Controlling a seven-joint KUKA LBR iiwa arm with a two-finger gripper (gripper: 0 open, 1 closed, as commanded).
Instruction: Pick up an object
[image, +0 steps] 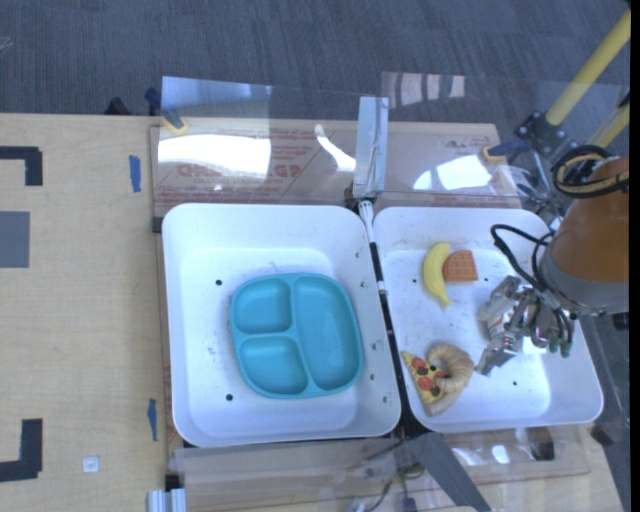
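Tool (497, 338) in right bin (575, 400); croissant (452, 366) just left, apart.

No lettering can be made out with certainty. The brown board (330, 160) behind the two bins carries faint reddish print (blurred and washed out by glare), and none of its words can be read. Nothing else bears legible labels, numbers or signs.

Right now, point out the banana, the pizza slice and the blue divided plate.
banana (436, 273): camera view, middle of its curved yellow body.
pizza slice (424, 373): camera view, on its topped face.
blue divided plate (352, 330): camera view, bare right rim.
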